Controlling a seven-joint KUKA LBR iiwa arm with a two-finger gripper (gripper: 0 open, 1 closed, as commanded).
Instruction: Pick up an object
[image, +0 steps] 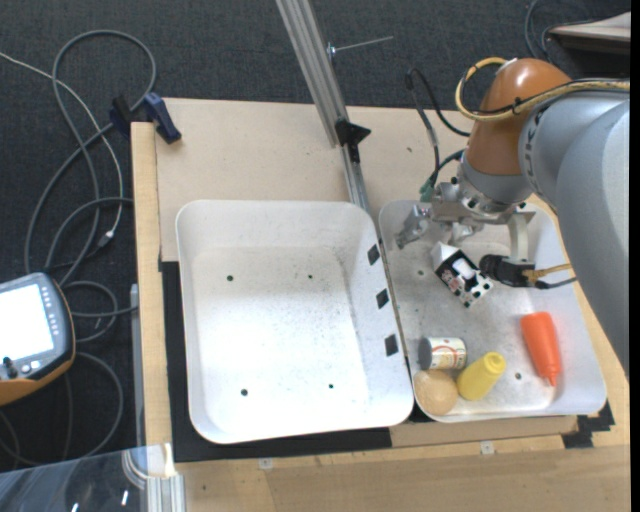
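Note:
My gripper (432, 222) hangs over the far left part of the right bin (580, 395), below the orange wrist band. Just to its right and nearer the camera lies a small black-and-white block (461, 275), apart from the gripper. An orange carrot-shaped toy (541, 345) lies at the bin's right side. Along the near edge sit a small can (443, 352) on its side, a yellow bottle (480, 376) and a tan round object (435, 393), close together.
The left bin (200, 240) stands beside the right one, their rims meeting in the middle. A metal rail (320, 80) slants down from the top to the bins' far edge. Cables and a handheld pendant (28, 335) lie off the bench at left.

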